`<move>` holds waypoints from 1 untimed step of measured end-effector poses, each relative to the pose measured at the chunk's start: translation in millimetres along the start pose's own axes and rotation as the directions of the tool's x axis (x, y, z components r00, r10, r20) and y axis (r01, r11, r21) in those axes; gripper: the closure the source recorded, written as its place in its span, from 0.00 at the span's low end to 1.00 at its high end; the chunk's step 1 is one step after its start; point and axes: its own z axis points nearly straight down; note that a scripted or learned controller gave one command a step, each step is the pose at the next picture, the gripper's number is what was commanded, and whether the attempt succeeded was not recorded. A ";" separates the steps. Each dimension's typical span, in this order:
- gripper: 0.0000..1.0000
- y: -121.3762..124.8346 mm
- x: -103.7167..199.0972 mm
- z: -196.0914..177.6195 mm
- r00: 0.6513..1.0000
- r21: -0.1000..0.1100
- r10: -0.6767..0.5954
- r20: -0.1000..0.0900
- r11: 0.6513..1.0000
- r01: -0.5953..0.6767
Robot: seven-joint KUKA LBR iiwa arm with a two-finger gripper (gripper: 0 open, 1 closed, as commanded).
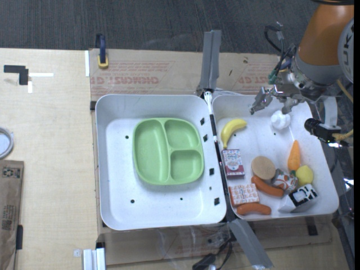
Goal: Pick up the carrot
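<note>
The orange carrot [293,155] lies near the right wall of the right bin [256,112], pointing up and down, just above a yellow lemon [304,175]. My gripper [274,102] hangs over the bin's back part, up and to the left of the carrot and well apart from it. Its two fingers stand spread open with nothing between them. A small white lumpy object [280,120] sits on the bin floor just below the fingertips.
The right bin also holds a banana [232,129], a red-and-white carton [232,163], a tan disc [262,167], two sausages [268,188], a small box [243,194] and a black-and-white box [304,196]. A green divided plate [169,151] lies in the left bin [112,167].
</note>
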 end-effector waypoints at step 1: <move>0.00 -61.2 -71.8 67.1 1.000 -0.001 0.011 0.000 1.000 -0.011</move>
